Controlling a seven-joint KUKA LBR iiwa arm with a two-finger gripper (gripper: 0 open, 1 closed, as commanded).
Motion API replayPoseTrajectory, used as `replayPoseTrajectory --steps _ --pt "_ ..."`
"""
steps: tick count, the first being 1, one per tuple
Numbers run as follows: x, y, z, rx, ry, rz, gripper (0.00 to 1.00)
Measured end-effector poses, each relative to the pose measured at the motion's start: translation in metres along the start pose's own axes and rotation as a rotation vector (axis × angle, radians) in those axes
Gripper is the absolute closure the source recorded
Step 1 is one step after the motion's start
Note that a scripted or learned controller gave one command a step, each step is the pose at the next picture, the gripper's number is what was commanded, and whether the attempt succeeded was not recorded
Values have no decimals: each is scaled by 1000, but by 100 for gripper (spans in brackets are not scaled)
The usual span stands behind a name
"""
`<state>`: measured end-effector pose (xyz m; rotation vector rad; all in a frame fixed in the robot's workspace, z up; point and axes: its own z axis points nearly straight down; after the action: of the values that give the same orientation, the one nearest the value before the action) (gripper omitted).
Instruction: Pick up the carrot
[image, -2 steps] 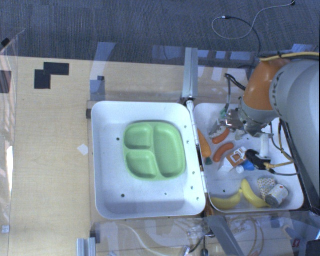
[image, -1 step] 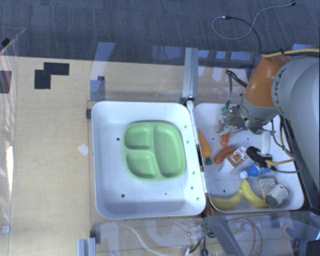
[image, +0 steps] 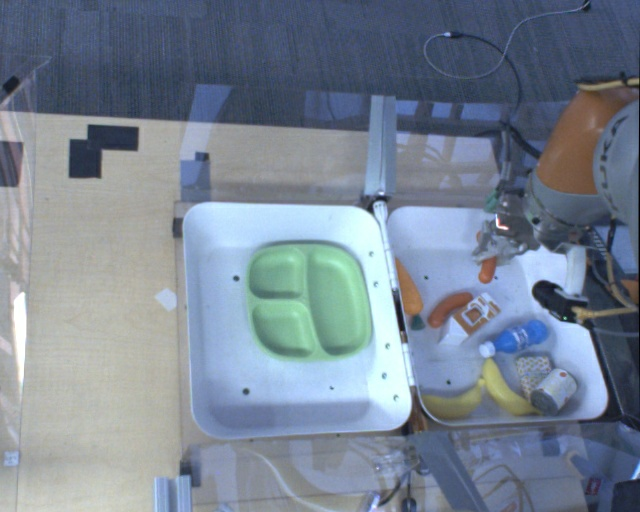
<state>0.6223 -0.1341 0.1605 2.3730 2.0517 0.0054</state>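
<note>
Nearest me, along the front of the right bin (image: 600, 400), lie two bananas (image: 480, 392), a blue bottle (image: 520, 337) and a small can (image: 553, 390), with a little carton (image: 478, 313) just behind. The carrot (image: 407, 288) lies against that bin's left wall, beside a reddish sausage (image: 449, 308). Farther back the end effector (image: 493, 245) hangs over the bin's rear, well apart from the carrot, a small orange piece (image: 487, 268) just under it; I cannot tell whether it is open or closed. I'd bring it left and nearer, approaching from the inner side so the wall doesn't block it.
</note>
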Motion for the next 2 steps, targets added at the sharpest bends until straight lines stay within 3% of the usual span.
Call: replayPoseTrajectory --steps 1,2 --pt "-16 -2 -14 0 0 -211 100" --pt "15 -50 6 2 1 -62 100"
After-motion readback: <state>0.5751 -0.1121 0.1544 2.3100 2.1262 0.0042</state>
